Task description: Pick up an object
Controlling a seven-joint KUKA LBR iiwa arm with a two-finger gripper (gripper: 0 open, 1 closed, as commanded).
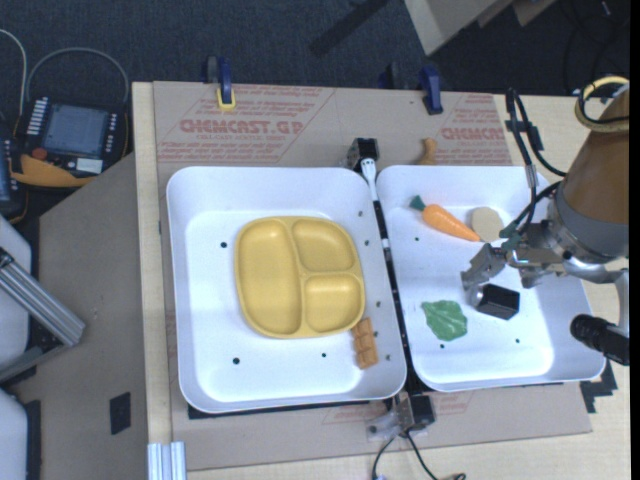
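Note:
My gripper (503,274) hangs over the middle of the right bin (530,363), open, with nothing between its fingers. A small black block (497,300) sits just below the fingers, on the bin floor as far as I can tell. A green leaf-shaped piece (444,319) lies to the left of the block. An orange carrot (446,221) and a beige round piece (487,222) lie toward the back of the same bin, left of the arm.
The left bin (200,268) holds a yellow divided plate (298,274) and a small brown ridged piece (364,343) by its front right corner. A raised rim (385,268) separates the two bins. A small tan piece (428,150) lies on the board behind the right bin.

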